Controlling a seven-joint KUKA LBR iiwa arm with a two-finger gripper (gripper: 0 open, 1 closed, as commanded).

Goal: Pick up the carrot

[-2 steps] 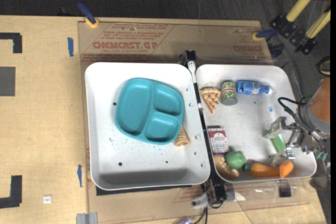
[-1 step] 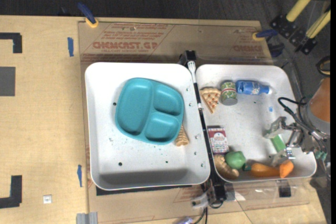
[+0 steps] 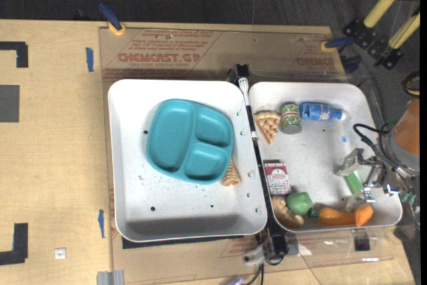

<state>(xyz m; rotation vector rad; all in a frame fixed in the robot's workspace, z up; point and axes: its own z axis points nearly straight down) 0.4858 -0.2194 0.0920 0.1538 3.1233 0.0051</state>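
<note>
The carrot [image 3: 341, 215] is orange and lies along the front wall of the right bin [image 3: 347, 95], near its front right corner. Its thick end points right. My gripper [image 3: 360, 178] hangs low over the right side of that bin, just behind and above the carrot's thick end. A small green piece [image 3: 352, 181] shows at the gripper, and I cannot tell whether it belongs to the carrot. The carrot's orange body rests on the bin floor.
The right bin also holds a green pepper [image 3: 298, 201], a bread piece [image 3: 283, 211], a red box [image 3: 275, 178], a small can [image 3: 290, 118], a blue bottle [image 3: 320, 111] and a waffle slice [image 3: 267, 125]. In the left bin [image 3: 133, 163] lie a teal divided plate [image 3: 190, 140] and a cone piece [image 3: 231, 174].
</note>
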